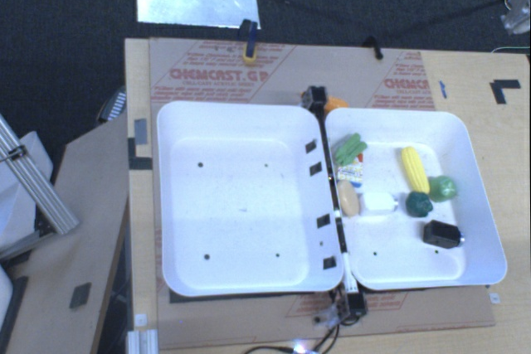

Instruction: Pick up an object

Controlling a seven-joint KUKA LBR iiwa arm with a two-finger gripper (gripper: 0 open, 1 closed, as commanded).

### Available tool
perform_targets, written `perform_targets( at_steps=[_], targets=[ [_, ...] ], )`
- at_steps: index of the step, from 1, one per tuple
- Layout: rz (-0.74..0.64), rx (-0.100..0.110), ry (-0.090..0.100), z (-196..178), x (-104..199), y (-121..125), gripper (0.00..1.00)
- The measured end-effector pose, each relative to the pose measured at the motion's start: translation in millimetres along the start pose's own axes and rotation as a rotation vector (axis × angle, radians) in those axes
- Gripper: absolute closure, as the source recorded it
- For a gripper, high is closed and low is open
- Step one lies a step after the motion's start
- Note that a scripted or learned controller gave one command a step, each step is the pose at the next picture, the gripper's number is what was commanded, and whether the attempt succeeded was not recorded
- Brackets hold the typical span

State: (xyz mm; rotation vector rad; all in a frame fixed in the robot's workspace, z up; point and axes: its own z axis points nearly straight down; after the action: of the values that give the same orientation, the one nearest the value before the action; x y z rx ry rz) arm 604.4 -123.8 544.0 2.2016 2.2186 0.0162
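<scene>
Gripper: whether it is released or clenched cannot be told from this view.

Objects for picking: all lie in the right bin [485, 249], well apart from the left bin [241, 195].
- A yellow corn cob [415, 169] lies lengthwise in the upper middle, long and ribbed.
- Just to its right is a light green round piece [443, 188], touching or nearly touching a darker green lump [419, 204] below it.
- A black block [441, 235], boxy and matt, sits nearest the front right corner.
- A small white piece [380, 202] lies mid-bin, beside a pale beige oval [348, 201] close to the dividing rim.
- Above the oval is a small printed packet [351, 172] with red marks, and above that a bright green ridged item [350, 148], tilted.

An orange item [336, 104] shows just behind the bins' far rim; its shape cannot be made out.
</scene>
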Motion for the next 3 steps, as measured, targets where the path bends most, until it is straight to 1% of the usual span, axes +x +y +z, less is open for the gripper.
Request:
perform_targets(
  at_steps=[1,2,3],
  targets=[
    [0.0,0.025,0.006,80,54,-51,1.0],
    [0.002,0.009,0.002,35,48,13,1.0],
    [-0.001,0.033,0.007,213,103,3,1.0]
  ],
)
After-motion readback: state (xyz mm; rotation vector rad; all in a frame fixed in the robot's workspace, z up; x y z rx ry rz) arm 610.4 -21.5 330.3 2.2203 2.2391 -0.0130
